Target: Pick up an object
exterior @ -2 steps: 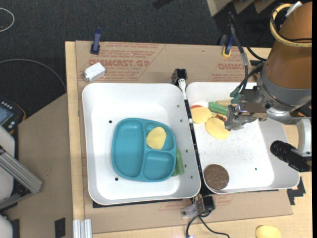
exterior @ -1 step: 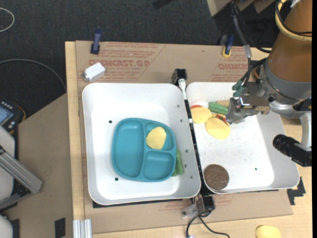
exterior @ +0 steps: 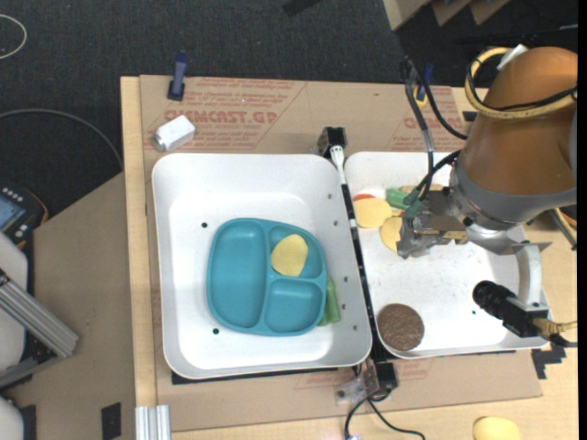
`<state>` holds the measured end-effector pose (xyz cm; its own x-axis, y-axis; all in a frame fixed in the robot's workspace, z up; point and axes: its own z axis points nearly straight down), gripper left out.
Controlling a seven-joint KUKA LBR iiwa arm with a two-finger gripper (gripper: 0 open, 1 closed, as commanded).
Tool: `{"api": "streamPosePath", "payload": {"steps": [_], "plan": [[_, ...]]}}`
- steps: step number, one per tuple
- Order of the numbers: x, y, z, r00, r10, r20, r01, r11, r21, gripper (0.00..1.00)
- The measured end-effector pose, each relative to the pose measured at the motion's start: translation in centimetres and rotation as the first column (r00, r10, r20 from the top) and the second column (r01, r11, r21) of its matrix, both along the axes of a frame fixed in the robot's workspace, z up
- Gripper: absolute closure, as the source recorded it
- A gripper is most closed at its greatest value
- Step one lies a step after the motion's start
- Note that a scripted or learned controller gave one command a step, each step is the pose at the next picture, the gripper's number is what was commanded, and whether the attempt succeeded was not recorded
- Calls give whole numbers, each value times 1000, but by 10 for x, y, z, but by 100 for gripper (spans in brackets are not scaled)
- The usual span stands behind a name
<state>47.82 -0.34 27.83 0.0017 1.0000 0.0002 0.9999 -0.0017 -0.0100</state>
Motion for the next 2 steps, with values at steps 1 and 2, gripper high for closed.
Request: {"api": "streamPosePath", "payload": {"steps": [1,2], "plan": [[1,59,13,1000,9,12,-9,1000,1,100],[2,83,131,1000,7,25,-7,1000,3,100]]}}
